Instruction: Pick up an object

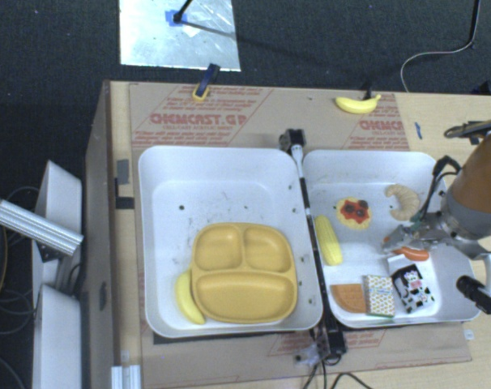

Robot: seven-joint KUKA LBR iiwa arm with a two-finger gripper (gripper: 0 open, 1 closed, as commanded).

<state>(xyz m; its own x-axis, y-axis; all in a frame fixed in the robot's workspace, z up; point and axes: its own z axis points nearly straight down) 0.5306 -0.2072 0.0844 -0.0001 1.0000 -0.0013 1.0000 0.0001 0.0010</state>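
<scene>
Now, arm: we see it reach in from the right, its gripper (401, 238) low over the right bin (367, 162).
Grip: we cannot tell its state.
Objects: just below it we see an orange sausage-like toy (413, 254); a croissant (403, 200), corn cob (328, 240) and cow-patterned block (412, 289) lie nearby.
Left bin (221, 168): we see a yellow divided plate (244, 270) and a banana (188, 298).
</scene>
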